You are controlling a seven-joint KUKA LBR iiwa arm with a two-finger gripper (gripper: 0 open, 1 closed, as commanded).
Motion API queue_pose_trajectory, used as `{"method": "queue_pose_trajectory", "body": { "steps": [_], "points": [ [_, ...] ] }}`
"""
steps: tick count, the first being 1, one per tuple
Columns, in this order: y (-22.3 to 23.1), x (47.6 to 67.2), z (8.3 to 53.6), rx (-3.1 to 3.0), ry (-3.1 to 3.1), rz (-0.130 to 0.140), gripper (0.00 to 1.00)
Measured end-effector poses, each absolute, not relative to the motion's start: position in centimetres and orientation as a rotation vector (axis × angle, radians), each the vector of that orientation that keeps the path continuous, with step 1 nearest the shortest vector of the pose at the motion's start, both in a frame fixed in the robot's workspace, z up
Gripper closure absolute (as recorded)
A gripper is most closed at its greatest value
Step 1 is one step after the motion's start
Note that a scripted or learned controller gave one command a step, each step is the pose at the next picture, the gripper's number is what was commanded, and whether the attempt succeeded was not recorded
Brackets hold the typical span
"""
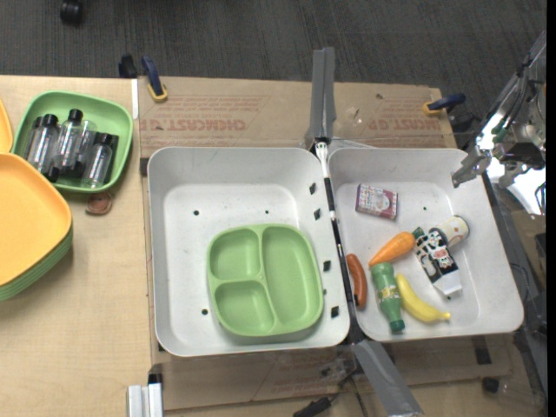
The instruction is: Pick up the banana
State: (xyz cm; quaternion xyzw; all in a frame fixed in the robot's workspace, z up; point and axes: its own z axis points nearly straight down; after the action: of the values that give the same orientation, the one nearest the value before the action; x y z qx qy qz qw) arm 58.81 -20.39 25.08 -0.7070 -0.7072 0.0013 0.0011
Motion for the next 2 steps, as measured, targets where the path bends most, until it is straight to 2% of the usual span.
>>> {"method": "queue_pose_trajectory", "body": {
  "steps": [1,2],
  "points": [
    [-20.4,58.8,25.9,-2.218,-2.222,0.007,1.0],
    [-22.2,57.3,22.3,-2.52,-1.871,0.006,1.0]
  ]
}}
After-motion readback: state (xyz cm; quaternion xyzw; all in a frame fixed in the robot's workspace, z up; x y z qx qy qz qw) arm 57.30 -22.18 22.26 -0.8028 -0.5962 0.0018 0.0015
